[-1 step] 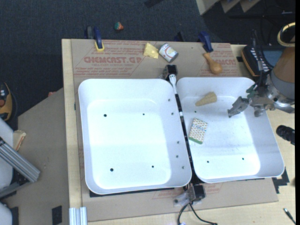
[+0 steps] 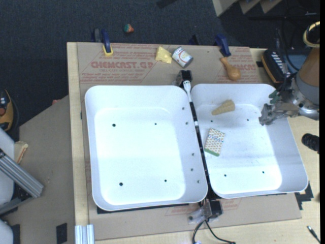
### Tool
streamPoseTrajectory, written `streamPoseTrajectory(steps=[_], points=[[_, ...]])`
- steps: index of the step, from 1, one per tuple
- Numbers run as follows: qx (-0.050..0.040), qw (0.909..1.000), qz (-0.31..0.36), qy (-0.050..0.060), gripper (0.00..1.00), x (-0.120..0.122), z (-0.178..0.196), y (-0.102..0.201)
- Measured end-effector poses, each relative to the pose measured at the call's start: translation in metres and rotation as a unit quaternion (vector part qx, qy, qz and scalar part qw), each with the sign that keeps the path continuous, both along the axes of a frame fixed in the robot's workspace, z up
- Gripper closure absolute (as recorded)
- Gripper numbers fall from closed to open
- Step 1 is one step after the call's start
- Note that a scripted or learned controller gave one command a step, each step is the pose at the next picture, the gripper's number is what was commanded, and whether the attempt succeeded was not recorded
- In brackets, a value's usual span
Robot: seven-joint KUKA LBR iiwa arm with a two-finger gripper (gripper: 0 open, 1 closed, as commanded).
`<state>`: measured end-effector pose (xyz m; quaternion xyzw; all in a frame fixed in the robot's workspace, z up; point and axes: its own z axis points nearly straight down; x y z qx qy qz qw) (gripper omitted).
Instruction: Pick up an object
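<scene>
At right edge of frame, over right bin's (image 2: 292, 151) far-right rim: gripper (image 2: 267, 115), state unclear, can't tell open or shut. Approach step, nothing held. Targets left of it: tan wedge (image 2: 224, 107) near, patterned packet (image 2: 215, 141) lower-left. Next: shift left, descend, grasp.

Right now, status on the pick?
Two-finger gripper low at the right white bin's far right side, nothing seen in it. Tan cone-shaped piece and patterned flat packet loose in that bin. Path between unobstructed.
</scene>
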<state>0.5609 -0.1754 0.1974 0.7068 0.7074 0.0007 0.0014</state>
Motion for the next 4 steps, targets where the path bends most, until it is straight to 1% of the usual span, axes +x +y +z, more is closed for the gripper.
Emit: streamPoseTrajectory(steps=[1,2,3,4], points=[[-0.0049,0.9999,0.0,-0.01,1.0,0.039,0.268,-0.05],[-0.0015,1.0,0.001,-0.005,1.0,-0.014,0.345,-0.016],[-0.0005,1.0,0.0,0.0,0.0,-0.012,0.338,-0.017],[-0.0023,1.0,0.0,-0.003,1.0,-0.011,0.35,-0.017]])
